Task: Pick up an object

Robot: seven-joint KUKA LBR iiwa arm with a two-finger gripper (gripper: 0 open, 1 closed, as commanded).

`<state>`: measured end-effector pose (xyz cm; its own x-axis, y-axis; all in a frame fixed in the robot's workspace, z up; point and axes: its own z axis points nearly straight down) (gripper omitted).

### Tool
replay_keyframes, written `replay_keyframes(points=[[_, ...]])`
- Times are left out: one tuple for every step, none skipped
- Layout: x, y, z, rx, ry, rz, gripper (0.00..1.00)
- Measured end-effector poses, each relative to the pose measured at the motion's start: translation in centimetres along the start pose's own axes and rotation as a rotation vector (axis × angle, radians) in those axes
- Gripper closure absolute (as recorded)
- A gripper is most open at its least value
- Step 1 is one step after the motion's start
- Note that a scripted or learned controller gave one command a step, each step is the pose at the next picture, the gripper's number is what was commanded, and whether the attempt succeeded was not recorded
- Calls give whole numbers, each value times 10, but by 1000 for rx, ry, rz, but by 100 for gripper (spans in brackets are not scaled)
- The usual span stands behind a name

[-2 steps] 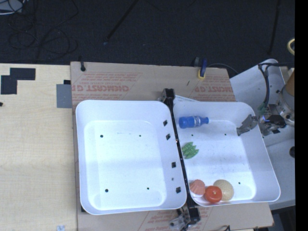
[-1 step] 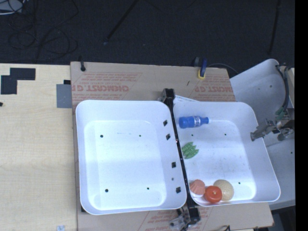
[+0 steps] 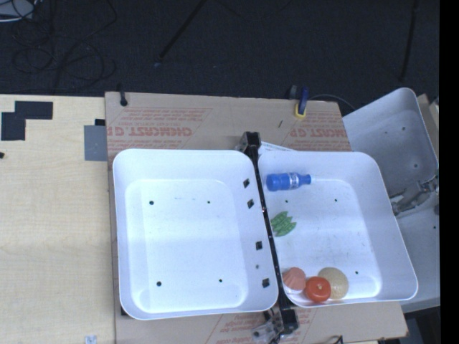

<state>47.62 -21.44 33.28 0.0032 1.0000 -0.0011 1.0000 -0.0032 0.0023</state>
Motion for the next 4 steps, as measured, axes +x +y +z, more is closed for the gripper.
replay_keyframes(points=[[3, 56, 121, 11, 4, -8, 0], [0, -2, 8, -4, -1, 1, 0], [4, 37, 149, 15, 6, -5, 0], [1, 38, 131, 6, 3, -2, 100]])
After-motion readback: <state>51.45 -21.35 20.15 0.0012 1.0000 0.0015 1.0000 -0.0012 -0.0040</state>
